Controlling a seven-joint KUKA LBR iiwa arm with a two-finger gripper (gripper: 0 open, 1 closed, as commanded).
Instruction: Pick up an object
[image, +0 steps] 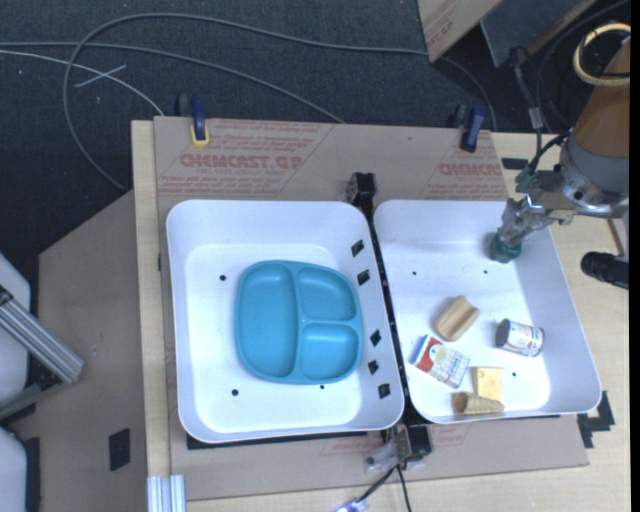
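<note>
My gripper reaches down from the right into the far right corner of the right bin, its tip on or just above the bin floor. Nothing shows between its fingers. Nearer the front of that bin lie a tan bread roll, a small silver can on its side, a red and white carton, a yellow cheese wedge and a brown pastry piece. All of these lie well in front of the gripper.
The left bin holds a blue divided plate. Black clips join the two bins along the middle. Blue clamps hold the cardboard base at the back. Cables run across the dark floor behind.
</note>
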